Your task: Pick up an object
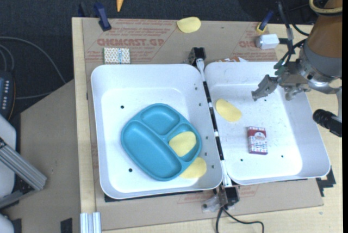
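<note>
Camera view from above shows my arm point(326, 41) reaching in from the right edge of the counter point(87, 117), its upper part cut off by the frame. My hand point(270, 86) hangs over the far half of the right bin point(310, 161). The fingers appear as grey, angular parts against the white bin floor, and I cannot tell whether they are spread or closed; nothing is visible between them.

Objects in the right bin:
- A yellow oval piece point(228, 110) lies near the bin's left wall, well apart from my hand.
- A small red box point(257, 140) lies near the bin's centre, its printing too small to read.

Objects in the left bin point(103, 96):
- A blue divided plate point(147, 145) sits tilted across the bin floor.
- A yellow piece point(183, 142) rests in one of the plate's smaller compartments.
- A second yellow piece point(194, 169) lies at the plate's near right edge, partly hidden by the plate rim; whether it sits on or under the rim is unclear.

On the counter beyond the bins:
- A yellow oval point(188, 24) lies at the far edge.
- A small patterned packet point(117, 55) sits near the far left corner, beside a blue clip point(101, 17).
- A white block point(268, 41) sits near the far right corner, partly crossed by cables.

A small orange item point(120, 0) lies on the floor beyond the counter, too small to identify.
</note>
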Controlling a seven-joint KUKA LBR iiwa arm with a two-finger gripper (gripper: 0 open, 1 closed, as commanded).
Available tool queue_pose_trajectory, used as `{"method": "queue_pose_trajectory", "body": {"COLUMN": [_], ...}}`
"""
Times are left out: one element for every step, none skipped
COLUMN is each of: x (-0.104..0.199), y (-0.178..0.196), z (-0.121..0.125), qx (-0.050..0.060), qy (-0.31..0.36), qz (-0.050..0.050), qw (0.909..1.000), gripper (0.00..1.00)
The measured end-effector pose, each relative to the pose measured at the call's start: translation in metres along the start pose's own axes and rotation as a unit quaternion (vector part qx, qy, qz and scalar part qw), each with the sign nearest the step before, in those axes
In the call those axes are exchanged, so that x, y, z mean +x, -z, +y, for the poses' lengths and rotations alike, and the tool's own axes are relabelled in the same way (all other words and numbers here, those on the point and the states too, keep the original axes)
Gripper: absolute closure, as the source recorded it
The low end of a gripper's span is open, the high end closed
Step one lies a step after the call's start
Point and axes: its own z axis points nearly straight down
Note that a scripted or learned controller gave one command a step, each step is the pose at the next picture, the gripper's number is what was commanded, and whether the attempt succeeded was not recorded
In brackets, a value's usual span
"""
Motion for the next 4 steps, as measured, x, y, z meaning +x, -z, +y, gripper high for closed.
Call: {"method": "queue_pose_trajectory", "body": {"x": [-0.010,0.018,0.012,0.013], "y": [-0.104,-0.154,-0.156,-0.155], "z": [-0.018,-0.041,-0.033,-0.023], "qx": [0.002,-0.007,-0.003,-0.003], "qy": [-0.001,-0.001,0.000,-0.001], "qz": [0.000,-0.003,-0.001,-0.001], "qw": [1.0000,1.0000,1.0000,1.0000], "gripper": [0.00,0.00,0.00,0.00]}}
